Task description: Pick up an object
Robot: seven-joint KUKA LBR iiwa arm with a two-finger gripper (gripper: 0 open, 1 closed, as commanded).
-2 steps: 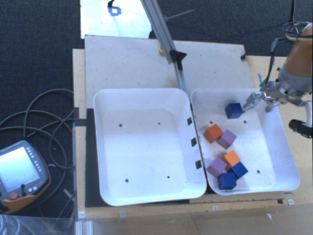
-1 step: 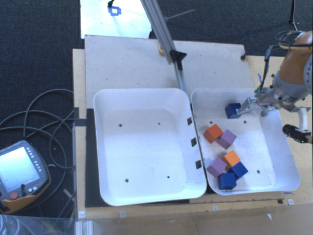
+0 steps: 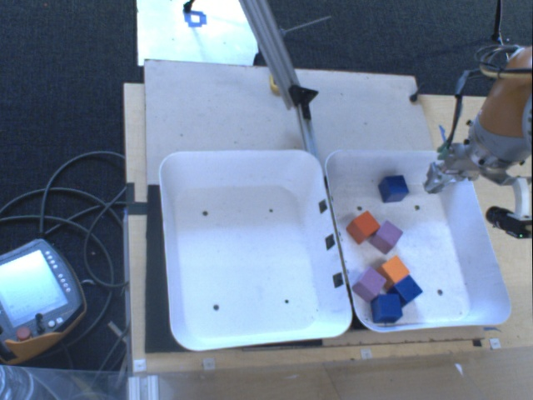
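Hand (image 3: 439, 177) over upper right edge of right bin (image 3: 491, 265), grip state cannot tell. Lone blue cube (image 3: 393, 187) just left of hand.

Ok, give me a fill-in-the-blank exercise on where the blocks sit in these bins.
1. All the blocks lie in the ___ bin in the camera view.
2. The block nearest the gripper is ___ in colour.
3. The number of orange blocks is ___.
4. The upper orange block touches a ___ block.

Missing words: right; blue; two; purple
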